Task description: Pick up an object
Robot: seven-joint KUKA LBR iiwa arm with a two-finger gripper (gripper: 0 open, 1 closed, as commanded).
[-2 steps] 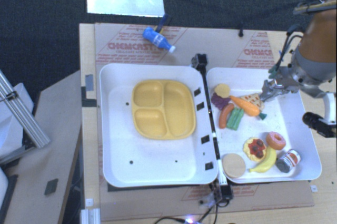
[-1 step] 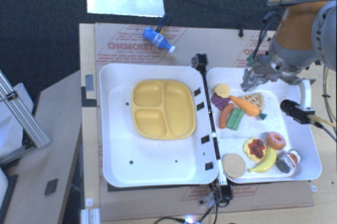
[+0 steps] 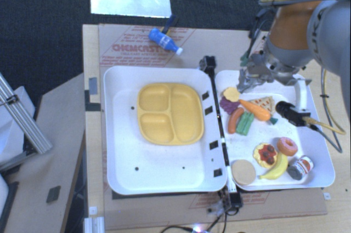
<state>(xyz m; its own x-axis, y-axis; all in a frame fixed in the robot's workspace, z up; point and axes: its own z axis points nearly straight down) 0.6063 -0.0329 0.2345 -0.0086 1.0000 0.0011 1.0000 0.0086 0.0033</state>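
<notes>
Nearest the camera, well apart from the pincer, a flat round tan toy biscuit [image 3: 244, 172] lies at the near edge of the shallow white right-hand bin [image 3: 323, 171]; beside it, equally far from the pincer, are a yellow plastic banana [image 3: 276, 168] and a small silver tin with a red label [image 3: 299, 167]; a little closer to the pincer sit a round toy pizza with red topping [image 3: 266, 154] and a pink-iced doughnut [image 3: 287, 146]. The two-finger pincer [image 3: 248, 83] hangs over the far corner of this bin, by the divider between the bins; whether it is open or closed I cannot tell, and nothing shows held in it. Just on the camera's side of the pincer lie a pale yellow round piece [image 3: 232, 95] and a purple toy vegetable [image 3: 228, 104], touching each other; near them are an orange carrot [image 3: 254, 109], a tan waffle-like wedge [image 3: 265, 101], a red sausage [image 3: 236, 119] and a dark green piece [image 3: 245, 123], the last two side by side. Across the divider from the pincer, the shallow white left-hand bin [image 3: 126, 171] holds a yellow three-compartment plate [image 3: 170, 114]; beyond that bin, further from the camera than the pincer, a blue plastic bottle [image 3: 163, 40] lies on its side on the board.
</notes>
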